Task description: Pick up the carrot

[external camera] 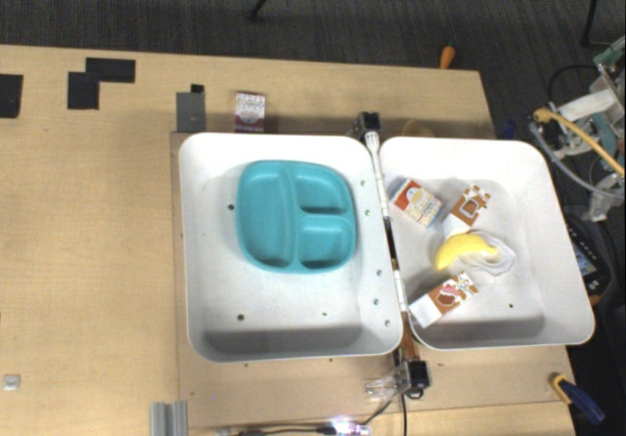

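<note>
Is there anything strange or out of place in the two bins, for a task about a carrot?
Yes. No carrot can be made out in either bin. The right bin holds a banana and three small packets, lying at different angles. The left bin holds a teal divided plate. A small orange thing lies on the bench edge, too small to identify.

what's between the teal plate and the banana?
In the camera view: bare floor of the left bin, the rims where both bins meet, then the right bin. The teal plate and banana sit in separate bins.
</note>
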`<state>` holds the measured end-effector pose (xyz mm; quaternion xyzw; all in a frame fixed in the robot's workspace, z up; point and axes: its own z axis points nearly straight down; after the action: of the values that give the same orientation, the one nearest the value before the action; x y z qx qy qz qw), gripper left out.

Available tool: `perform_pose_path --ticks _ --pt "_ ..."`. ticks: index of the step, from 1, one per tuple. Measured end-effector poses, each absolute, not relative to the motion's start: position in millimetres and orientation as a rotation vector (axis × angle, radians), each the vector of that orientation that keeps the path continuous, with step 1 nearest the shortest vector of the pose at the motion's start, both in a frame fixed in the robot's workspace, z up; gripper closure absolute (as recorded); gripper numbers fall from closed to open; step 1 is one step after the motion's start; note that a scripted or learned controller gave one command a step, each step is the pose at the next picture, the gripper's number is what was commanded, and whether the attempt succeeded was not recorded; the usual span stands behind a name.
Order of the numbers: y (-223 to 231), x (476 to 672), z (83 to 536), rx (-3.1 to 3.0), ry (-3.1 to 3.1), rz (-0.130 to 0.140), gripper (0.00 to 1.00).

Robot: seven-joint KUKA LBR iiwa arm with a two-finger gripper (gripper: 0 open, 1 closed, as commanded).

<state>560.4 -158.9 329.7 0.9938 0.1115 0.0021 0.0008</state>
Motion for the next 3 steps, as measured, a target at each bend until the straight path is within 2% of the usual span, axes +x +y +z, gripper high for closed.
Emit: perform_pose_path --ticks 1,2,3 --pt "-206.6 588.3 272.9 3.125 0.335 -0.01 0.0" --pt "-202.9 591.4 287.0 3.122 0.364 -0.001 1.0" --pt "-205.6 514.0 273.1 3.127 0.326 -0.001 1.0"
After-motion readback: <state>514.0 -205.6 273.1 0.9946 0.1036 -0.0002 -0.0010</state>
